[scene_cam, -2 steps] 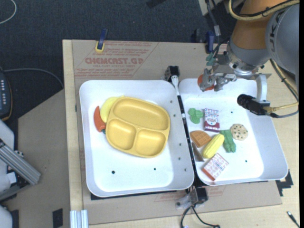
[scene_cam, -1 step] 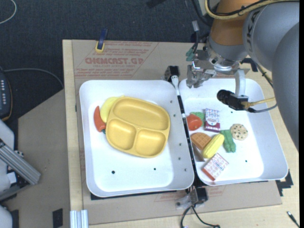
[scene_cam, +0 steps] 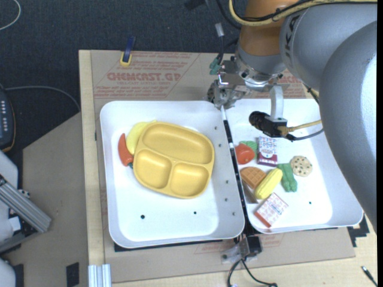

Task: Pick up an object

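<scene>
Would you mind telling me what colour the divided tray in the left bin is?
The divided tray is yellow, seen best in the camera view.

You're looking at dark blue-grey carpet around the bench. The bench top is a tan board with red printed lettering, lit evenly from above. A small blue-and-yellow clamp sits at its far edge. A thin white cable loops on the floor top left; a grey metal rail lies lower left.

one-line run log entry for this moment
arm: over right bin far edge | gripper: near bin divider, grasp unclear | right bin: toy foods | left bin: yellow tray
</scene>
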Tool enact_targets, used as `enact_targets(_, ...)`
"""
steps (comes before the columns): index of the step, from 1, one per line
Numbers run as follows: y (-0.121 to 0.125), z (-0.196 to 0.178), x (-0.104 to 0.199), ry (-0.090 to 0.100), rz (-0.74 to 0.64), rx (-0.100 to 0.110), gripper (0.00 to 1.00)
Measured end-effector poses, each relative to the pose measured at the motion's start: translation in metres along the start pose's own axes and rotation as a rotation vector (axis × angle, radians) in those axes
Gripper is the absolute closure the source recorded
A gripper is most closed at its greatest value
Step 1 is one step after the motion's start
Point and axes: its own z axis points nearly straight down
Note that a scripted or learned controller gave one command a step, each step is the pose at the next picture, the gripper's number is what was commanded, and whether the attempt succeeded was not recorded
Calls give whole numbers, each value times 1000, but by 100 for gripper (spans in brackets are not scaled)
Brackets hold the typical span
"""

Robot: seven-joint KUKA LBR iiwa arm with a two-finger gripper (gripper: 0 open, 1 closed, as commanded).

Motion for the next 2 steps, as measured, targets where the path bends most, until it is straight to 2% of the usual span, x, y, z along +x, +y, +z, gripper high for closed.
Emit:
enact_targets(1,-8,-16,-12,-2,7,-1,100)
enact_targets(2,-4,5,-10,-3,5,6,100)
